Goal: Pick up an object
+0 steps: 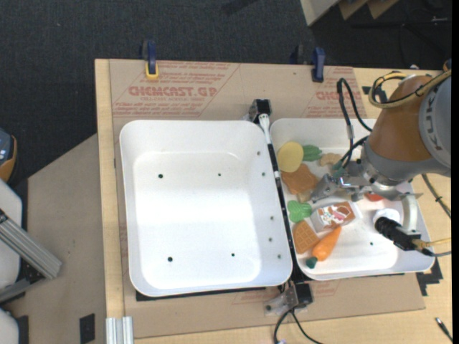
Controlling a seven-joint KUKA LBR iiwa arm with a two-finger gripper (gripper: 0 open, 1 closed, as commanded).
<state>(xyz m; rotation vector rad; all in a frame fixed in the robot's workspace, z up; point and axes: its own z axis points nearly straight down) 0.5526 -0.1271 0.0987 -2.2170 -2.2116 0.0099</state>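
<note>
A bench topped with a brown board [179, 84] carries 2 shallow white bins side by side, seen from above at a slant. At left, the larger-looking bin [136, 192] shows a bare white floor marked by 4 small dark dots. Across the shared rim, the right-hand bin [373, 260] holds a huddle of small toy foods against its left wall: a pale yellow round piece [290, 155] at the top, a green piece [311, 151] just beside it, a tan bread-like piece [302, 180] below, a second green piece [299, 210], a waffle-patterned piece [304, 236] and an orange carrot [326, 244] lying at a slant, its lower end touching a small green bit at the bin's front. A red-and-white packet [336, 214] lies between the carrot and the arm. Reaching in from the right, the grey arm with its orange band hangs its gripper [336, 185] low over the packet and the bread-like piece; whether the jaws are spread or pressed together cannot be told from here, and nothing is seen between them. No object is yet lifted. The carrot looks the likeliest pick: probably light, stiff moulded plastic, smooth and a little slippery, best taken across its thicker middle, where it stands clear of the waffle piece. The packet lies flat and looks harder to pinch.
</note>
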